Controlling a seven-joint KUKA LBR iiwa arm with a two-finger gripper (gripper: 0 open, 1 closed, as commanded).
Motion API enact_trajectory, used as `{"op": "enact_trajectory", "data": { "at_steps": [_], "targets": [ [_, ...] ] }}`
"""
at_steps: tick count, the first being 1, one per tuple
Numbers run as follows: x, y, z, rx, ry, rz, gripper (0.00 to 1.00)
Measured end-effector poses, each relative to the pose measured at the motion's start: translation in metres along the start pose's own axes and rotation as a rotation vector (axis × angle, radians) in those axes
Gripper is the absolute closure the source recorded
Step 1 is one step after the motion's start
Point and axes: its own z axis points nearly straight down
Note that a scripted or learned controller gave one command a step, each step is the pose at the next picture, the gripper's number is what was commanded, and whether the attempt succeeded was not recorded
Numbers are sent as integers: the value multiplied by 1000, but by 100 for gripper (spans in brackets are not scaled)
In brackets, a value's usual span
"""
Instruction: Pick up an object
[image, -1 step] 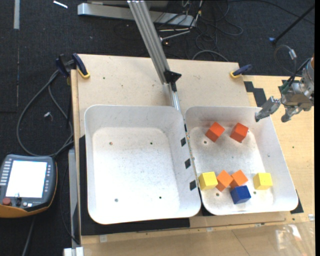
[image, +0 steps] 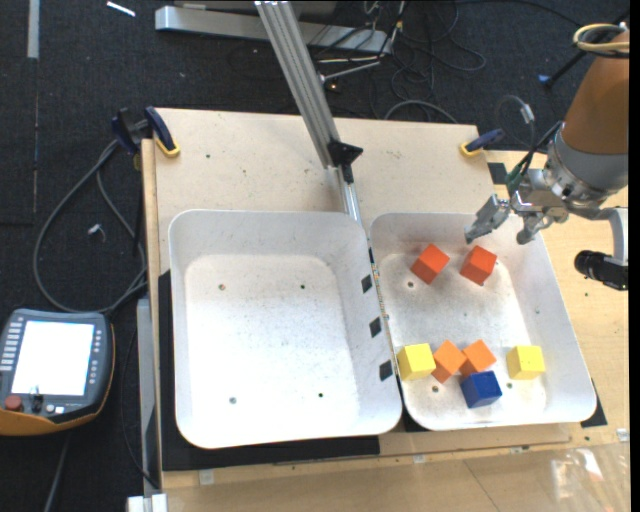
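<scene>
- Near the right bin's (image: 560, 300) front edge sit a blue block (image: 481, 388), two yellow and two orange ones, packed close.
- Farther back, two orange blocks (image: 431, 264) have open room around them.
- The end effector (image: 507, 227) hangs over the back rim, fingers spread wide, holding nothing.

Pale wooden bench (image: 250, 165) on dark carpet (image: 70, 80), loose cables (image: 75, 215) (black), clamps (image: 160, 132) at corners

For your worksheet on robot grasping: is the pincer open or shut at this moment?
Open. The pincer hangs above the right bin's far edge with its two fingers spread apart and nothing between them.
</scene>
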Motion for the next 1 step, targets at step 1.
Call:
{"op": "enact_trajectory", "data": {
  "at_steps": [1],
  "targets": [
    [16, 31, 117, -12, -4, 3, 0]
  ]
}}
